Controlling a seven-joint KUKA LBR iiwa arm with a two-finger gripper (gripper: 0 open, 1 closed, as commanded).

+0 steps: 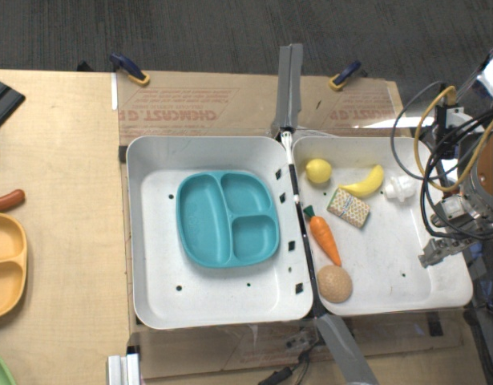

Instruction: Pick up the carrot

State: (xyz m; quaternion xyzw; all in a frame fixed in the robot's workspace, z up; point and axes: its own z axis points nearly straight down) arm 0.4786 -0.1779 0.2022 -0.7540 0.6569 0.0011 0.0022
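Observation:
The carrot, orange with a small green top, lies in the right bin close to its left wall, pointing toward the front right. My gripper hangs at the right side of that bin, well to the right of the carrot and apart from it. Cables crowd the wrist above the gripper.
Around the carrot in the right bin are a lemon, a banana, a patterned block, a white object and a tan round item. The left bin holds a teal divided plate.

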